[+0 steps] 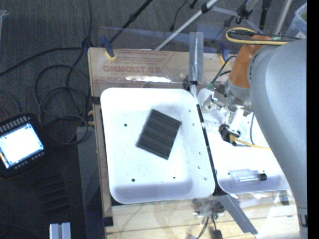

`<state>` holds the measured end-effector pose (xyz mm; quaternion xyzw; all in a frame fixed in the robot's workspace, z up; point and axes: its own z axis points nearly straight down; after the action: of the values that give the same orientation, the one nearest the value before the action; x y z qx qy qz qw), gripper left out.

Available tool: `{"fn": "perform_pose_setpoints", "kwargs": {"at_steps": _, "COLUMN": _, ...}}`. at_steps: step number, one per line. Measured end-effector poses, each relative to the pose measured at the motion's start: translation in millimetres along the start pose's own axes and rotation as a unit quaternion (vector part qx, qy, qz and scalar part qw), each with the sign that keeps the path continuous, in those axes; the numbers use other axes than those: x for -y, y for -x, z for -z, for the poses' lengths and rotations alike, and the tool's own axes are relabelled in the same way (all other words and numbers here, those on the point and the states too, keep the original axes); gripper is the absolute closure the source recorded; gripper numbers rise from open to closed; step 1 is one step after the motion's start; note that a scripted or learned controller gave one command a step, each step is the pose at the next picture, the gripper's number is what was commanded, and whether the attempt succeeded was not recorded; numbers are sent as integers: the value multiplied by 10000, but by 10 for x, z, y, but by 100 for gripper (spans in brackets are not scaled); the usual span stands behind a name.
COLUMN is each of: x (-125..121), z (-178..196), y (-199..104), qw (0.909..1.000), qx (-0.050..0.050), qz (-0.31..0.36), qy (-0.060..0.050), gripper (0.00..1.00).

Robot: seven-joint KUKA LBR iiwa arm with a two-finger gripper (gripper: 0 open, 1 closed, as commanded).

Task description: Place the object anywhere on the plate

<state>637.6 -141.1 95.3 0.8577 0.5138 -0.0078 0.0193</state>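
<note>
Item: clear slender plastic tube with a black end cap [246,175], lying flat near the front of the right white bin [264,156]. We judge it light, stiff and slippery, best gripped mid-barrel. Destination: dark ribbed rectangular plate [159,134], left white bin [117,148]. Grey two-finger gripper [230,121] hovers farther back; we cannot tell its grip state.

A ridged slab [159,134] lies mid-frame in the left bin [117,183]. In the right bin [224,185], a tube [246,175] lies toward lower right, with the hand [230,123] above it.
</note>
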Motion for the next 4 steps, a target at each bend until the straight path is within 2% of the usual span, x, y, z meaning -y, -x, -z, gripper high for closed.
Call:
{"fn": "perform_pose_setpoints", "kwargs": {"at_steps": 1, "x": 260, "z": 939, "y": 445, "qw": 9943, "qx": -155, "qz": 1051, "qy": -113, "gripper": 0}}
{"fn": "perform_pose_setpoints", "kwargs": {"at_steps": 2, "x": 505, "z": 1307, "y": 1061, "qw": 9761, "qx": -178, "qz": 2163, "qy": -93, "gripper": 0}}
{"fn": "perform_pose_setpoints", "kwargs": {"at_steps": 3, "x": 1077, "z": 1388, "y": 1117, "qw": 9536, "qx": -195, "qz": 3003, "qy": -79, "gripper": 0}}
{"fn": "perform_pose_setpoints", "kwargs": {"at_steps": 4, "x": 1354, "z": 1081, "y": 705, "qw": 8497, "qx": -214, "qz": 5268, "qy": -24, "gripper": 0}}
